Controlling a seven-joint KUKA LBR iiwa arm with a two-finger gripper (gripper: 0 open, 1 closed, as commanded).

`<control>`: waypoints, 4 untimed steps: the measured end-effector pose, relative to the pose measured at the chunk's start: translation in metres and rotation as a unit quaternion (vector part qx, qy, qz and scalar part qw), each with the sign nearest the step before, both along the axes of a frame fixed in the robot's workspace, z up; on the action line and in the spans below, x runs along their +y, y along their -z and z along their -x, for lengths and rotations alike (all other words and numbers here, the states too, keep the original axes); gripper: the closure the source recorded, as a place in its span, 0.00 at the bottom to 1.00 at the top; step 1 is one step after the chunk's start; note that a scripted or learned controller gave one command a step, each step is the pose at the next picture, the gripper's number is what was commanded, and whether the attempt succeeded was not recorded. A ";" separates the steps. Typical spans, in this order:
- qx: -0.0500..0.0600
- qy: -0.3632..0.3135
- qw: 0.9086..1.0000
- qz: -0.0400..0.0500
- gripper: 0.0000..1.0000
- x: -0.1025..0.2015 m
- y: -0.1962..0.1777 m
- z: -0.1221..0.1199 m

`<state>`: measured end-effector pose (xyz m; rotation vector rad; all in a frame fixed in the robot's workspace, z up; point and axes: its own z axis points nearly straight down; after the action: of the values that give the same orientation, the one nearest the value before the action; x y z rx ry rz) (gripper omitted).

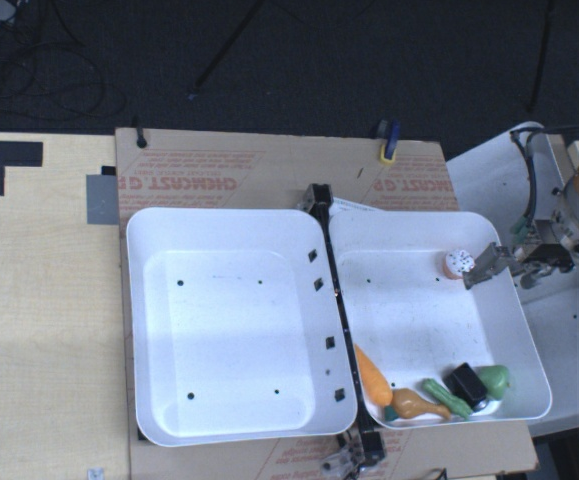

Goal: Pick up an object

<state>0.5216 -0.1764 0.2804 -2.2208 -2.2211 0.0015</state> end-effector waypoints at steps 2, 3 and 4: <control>0.001 0.000 1.000 -0.001 1.00 -0.002 -0.019 0.000; 0.002 0.000 1.000 -0.001 1.00 -0.003 -0.028 0.000; 0.004 -0.002 1.000 -0.001 1.00 -0.021 0.073 -0.058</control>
<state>0.5797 -0.1971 0.2070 -2.2125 -2.2197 0.0078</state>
